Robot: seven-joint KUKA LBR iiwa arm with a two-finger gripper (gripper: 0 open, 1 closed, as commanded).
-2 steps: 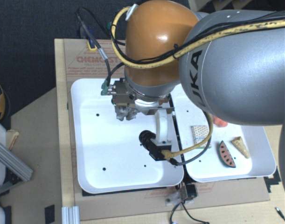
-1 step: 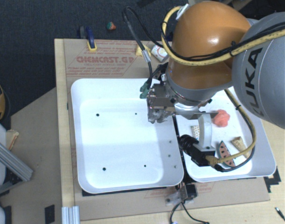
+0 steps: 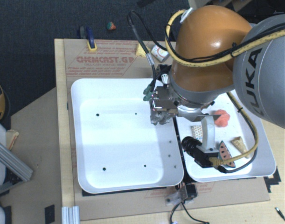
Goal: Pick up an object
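My gripper (image 3: 158,112) hangs over the right edge of the left bin (image 3: 78,125), close to the divide between the two bins. A small green piece (image 3: 145,94) shows at the gripper's upper left; whether it is a loose object or part of the tool is unclear. In the right bin (image 3: 266,164) lie a pink-red lump (image 3: 221,118), a tan wedge (image 3: 239,144), a speckled flat piece (image 3: 197,131) and a red-brown triangular piece (image 3: 225,151). The arm's orange band and grey body cover much of that bin.
A black cable connector (image 3: 196,151) and yellow-black cables hang from the arm over the right bin. A blue clamp (image 3: 90,37) sits at the cardboard's far edge. A small red-green object (image 3: 111,26) lies on the dark floor beyond.
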